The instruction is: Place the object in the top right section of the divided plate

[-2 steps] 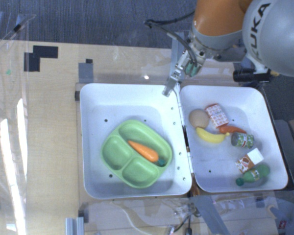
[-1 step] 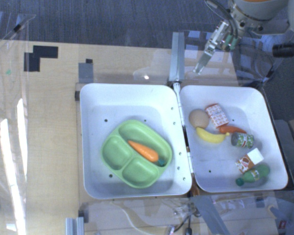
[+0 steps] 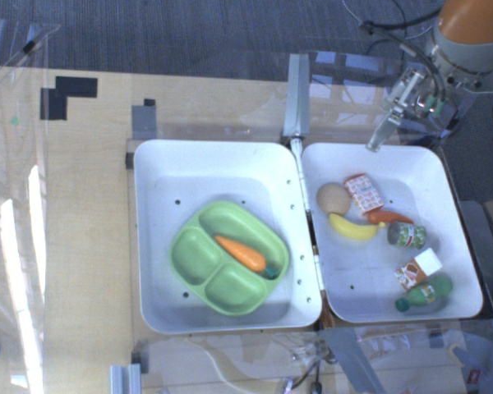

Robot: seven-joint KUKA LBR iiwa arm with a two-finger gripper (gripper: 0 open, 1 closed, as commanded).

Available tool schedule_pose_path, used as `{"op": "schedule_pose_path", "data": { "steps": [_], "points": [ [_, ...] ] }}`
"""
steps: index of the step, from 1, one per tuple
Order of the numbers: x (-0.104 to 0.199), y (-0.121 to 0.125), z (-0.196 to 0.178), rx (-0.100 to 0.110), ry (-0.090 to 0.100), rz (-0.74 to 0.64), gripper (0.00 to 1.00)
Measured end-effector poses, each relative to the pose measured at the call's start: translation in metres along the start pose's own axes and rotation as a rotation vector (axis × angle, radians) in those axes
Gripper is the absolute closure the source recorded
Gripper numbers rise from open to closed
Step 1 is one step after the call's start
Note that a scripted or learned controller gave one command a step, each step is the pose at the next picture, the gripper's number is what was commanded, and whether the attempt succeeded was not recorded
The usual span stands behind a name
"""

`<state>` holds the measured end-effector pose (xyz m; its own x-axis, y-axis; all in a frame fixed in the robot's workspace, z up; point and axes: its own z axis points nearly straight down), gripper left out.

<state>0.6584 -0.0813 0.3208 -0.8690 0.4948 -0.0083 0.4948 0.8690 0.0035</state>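
I see the carrot [image 3: 241,253] lying in the green plate's [image 3: 191,257] top right section. The gripper [image 3: 392,113] hangs above the right bin's [image 3: 456,212] far rim; I cannot tell its fingers' state. I'd lift clear without nudging anything.

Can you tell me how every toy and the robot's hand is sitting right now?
Green divided plastic plate: flat in left white bin.
Orange toy carrot: lying on plate's top right section.
Yellow toy banana: lying flat in right white bin.
Green toy bottle: on its side.
Small green can: on its side.
Red-and-white patterned box: lying tilted.
Robot's two-finger gripper: raised over right bin's far edge, holding nothing.
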Motion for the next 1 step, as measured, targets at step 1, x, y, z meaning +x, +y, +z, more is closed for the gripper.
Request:
{"op": "schedule_pose_path", "data": {
  "steps": [1],
  "points": [
    [0.0337,0.0362,0.1076,-0.002,0.002,-0.184,0.0]
  ]
}}
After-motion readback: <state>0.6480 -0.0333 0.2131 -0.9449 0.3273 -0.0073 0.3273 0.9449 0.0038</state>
